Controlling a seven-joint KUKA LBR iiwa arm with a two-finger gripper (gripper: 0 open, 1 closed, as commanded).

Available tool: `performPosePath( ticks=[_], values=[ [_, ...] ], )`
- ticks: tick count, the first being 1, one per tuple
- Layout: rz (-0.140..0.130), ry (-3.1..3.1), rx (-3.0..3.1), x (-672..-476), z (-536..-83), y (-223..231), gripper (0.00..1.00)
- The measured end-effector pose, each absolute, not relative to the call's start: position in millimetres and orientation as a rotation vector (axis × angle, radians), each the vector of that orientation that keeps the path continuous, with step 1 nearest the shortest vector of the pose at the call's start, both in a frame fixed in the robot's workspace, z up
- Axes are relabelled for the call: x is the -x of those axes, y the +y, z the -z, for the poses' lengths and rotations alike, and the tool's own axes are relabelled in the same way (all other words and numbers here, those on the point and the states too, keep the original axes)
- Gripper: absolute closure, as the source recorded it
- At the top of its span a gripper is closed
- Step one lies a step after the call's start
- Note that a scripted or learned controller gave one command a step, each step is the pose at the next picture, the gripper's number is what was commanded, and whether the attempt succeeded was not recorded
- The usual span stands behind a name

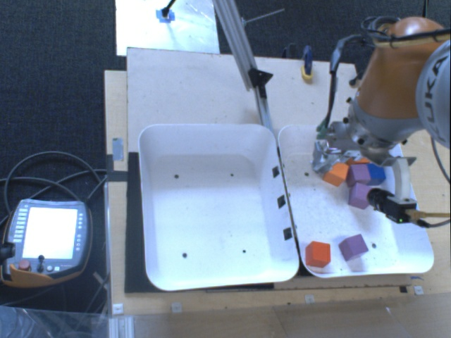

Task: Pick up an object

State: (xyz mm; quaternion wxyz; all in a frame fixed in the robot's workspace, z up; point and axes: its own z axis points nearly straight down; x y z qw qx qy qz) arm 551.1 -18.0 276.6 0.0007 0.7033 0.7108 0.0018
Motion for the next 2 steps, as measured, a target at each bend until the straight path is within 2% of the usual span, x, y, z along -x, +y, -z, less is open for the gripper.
performPosePath(
  ticks=[1, 2],
  values=[
    [-0.005, 2.234, -2.209, -562.9, -268.8, 41.8, 1.00],
    [-0.006, 2.232, -2.209, -587.2, -264.7, 91.9, 1.00]
  ],
)
